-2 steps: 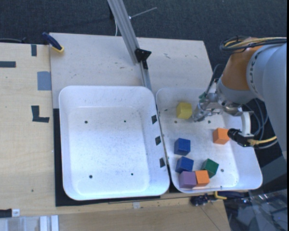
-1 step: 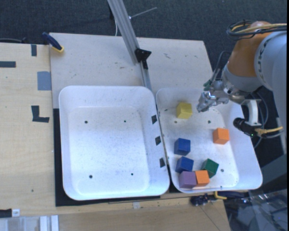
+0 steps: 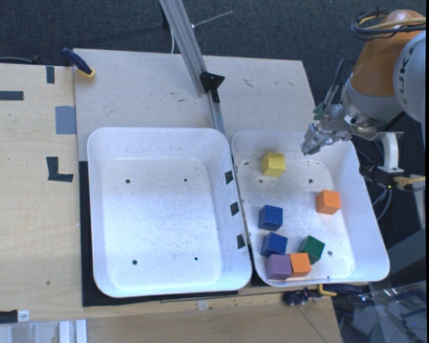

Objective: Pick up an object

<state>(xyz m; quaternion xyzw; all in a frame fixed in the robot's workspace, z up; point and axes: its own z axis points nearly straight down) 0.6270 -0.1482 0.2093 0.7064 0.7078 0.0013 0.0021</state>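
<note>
The scene is viewed from one fixed camera set high above the bench (image 3: 164,91), angled downward; both white bins (image 3: 100,191) are framed whole, from moderate distance.

Leaving open floor across the right bin (image 3: 357,191) centre; crowding its near edge with blocks (image 3: 286,252); slanting a metal pole (image 3: 189,45) over the divider.

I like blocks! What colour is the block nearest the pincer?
Yellow block, seen in the camera view, near the pincer.
</note>
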